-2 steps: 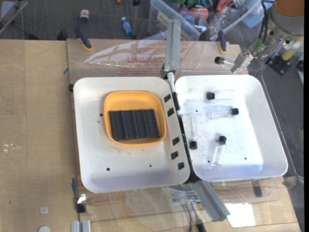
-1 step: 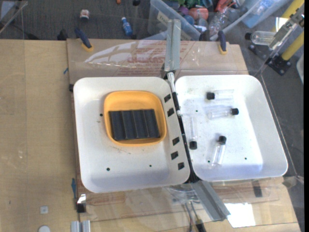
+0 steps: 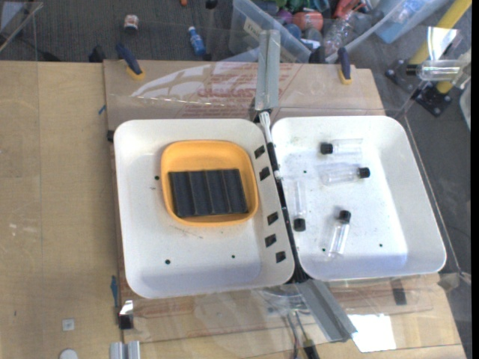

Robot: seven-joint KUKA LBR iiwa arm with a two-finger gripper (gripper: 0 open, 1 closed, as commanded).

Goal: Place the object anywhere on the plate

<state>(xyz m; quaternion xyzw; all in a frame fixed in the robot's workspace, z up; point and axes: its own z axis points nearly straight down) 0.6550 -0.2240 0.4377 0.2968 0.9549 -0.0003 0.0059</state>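
Vials (image 3: 338,232), 4 clear black-capped, lie in right bin (image 3: 419,200); plate (image 3: 209,155) left.

A lab: two white bins (image 3: 352,264) on a wooden bench (image 3: 52,200) (a toy-filled plastic tub (image 3: 314,10) behind).

two bins sit side by side on the counter (image 3: 52,200). in the left bin (image 3: 142,253) lies a plate (image 3: 206,154) with a ridged block (image 3: 208,193) on it. in the right bin (image 3: 389,238) lie four small vials (image 3: 344,173), scattered apart. behind the counter stands a tub of toys (image 3: 329,6).
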